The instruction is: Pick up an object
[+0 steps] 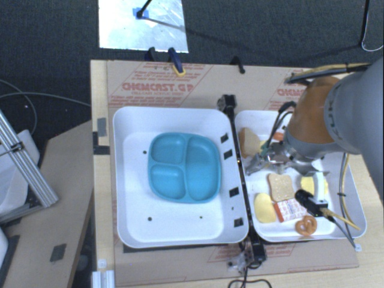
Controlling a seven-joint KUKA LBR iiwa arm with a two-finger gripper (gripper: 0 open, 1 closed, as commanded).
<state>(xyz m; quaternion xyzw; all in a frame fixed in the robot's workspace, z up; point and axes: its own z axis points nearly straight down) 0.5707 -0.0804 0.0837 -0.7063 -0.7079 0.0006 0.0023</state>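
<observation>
Camera view from above: a brown sheet (198, 83) printed with red lettering is laid over the bench, and two white bins are set on it side by side. The left bin (129, 221) is occupied by a blue divided plate (183, 167). In the right bin (255, 119) a tan roll (249, 141), a slice of bread (280, 186), a round yellow piece (264, 207), a red-and-white packet (290, 209) and a pretzel (306, 225) are scattered. The grey arm (354, 113) is reached in from the right, and the gripper (255, 162) is placed low in the right bin, just beside the tan roll and near the slice of bread; whether it is open or closed cannot be told, and nothing is seen held by it. Around the bench, dark carpet (48, 29) is seen, with a shiny silver sheet (143, 17) lying on it beyond the far edge. A blue clamp (176, 62) is fixed at that edge, and a pale side table (60, 179) with an aluminium rail (24, 161) is stood to the left.
</observation>
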